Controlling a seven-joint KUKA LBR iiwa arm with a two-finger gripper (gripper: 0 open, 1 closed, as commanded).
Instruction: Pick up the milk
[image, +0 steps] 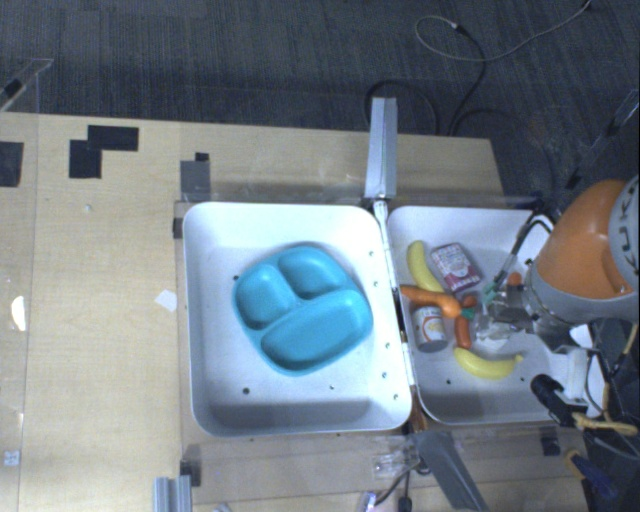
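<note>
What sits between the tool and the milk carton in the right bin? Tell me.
In the camera view, the red-tipped end of the carrot lies between the tool and the milk carton.

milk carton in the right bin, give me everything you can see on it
The milk carton is a small box, red and white print with pale edges, apparently cardboard. It lies flat and skewed in the far part of the right bin, beside a banana, with a carrot just in front. The gripper is nearby, not on it.
</note>
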